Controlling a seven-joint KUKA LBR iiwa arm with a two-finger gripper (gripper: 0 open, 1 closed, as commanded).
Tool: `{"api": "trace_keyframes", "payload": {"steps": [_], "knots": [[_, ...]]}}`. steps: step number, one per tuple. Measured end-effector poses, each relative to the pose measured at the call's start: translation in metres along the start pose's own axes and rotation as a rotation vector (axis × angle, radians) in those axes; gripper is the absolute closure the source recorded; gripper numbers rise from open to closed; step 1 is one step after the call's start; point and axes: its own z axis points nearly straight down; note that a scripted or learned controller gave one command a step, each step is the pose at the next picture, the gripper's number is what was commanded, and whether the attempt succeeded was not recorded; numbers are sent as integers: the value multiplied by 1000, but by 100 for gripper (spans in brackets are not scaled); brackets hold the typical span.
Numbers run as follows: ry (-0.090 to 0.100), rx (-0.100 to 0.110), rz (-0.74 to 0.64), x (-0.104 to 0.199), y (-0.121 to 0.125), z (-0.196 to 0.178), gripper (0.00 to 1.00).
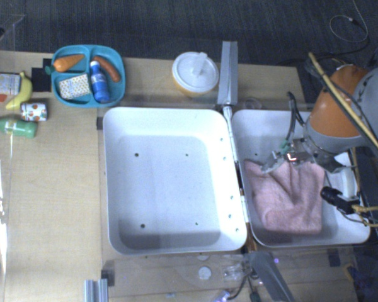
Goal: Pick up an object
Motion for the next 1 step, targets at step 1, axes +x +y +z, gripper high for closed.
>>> {"api": "trace_keyframes", "payload": {"steps": [1], "knots": [[-4,-16,-63,-9,-32,15,0]]}}
